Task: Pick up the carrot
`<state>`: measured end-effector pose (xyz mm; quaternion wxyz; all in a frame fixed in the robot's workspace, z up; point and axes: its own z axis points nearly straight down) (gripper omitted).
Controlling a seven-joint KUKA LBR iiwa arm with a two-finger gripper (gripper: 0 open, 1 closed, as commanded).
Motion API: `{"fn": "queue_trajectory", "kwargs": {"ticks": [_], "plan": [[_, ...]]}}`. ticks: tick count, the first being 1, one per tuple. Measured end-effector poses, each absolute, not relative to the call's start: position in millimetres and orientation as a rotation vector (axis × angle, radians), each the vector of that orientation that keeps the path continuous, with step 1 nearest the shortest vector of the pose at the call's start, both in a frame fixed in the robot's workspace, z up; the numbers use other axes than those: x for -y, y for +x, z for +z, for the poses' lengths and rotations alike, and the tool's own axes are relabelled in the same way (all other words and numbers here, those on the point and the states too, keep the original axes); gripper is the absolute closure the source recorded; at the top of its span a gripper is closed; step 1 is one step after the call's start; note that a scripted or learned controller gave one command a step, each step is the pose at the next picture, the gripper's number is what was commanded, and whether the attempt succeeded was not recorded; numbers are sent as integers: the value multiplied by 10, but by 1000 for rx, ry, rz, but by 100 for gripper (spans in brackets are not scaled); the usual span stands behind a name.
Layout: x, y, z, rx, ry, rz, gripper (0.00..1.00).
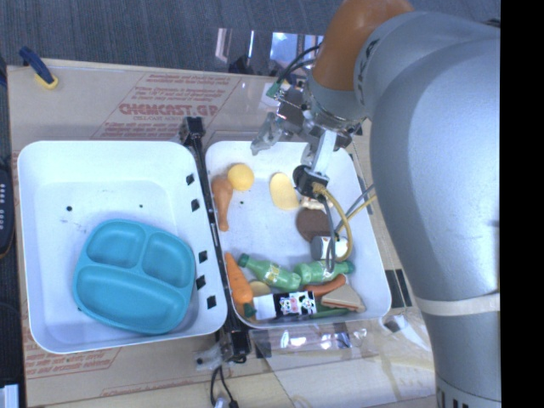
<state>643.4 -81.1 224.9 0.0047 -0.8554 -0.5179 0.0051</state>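
My gripper (293,147) hangs over the far part of the right bin (367,253), with my grey arm and its orange band (353,32) reaching in from the right. Two pale fingers (265,136) splay out below my wrist, one toward the left and one pointing nearer, so the jaws stand wide apart with nothing between them. The carrot (237,279) lies at the near left side of that bin, tight against the left wall, its length running from far to near; it sits well apart from my gripper, nearer and to the left of it. Just right of the carrot lie green bottles (293,272), and a dark bottle with a white label (293,304) lies along the near wall. An orange-tan piece (222,199) and a yellow lemon (240,177) rest near the far left corner, with a pale yellow piece (283,190) just below my fingers and a brown round thing (312,223) beside it. A sandwich wedge (344,299) sits in the near right corner. The left bin (42,177) holds a blue divided plate (136,274).
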Motion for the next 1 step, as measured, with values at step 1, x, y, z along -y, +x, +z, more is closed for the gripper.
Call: {"fn": "queue_trajectory", "kwargs": {"ticks": [1], "plan": [[896, 6535, 890, 1687, -2643, 12, 0]]}}
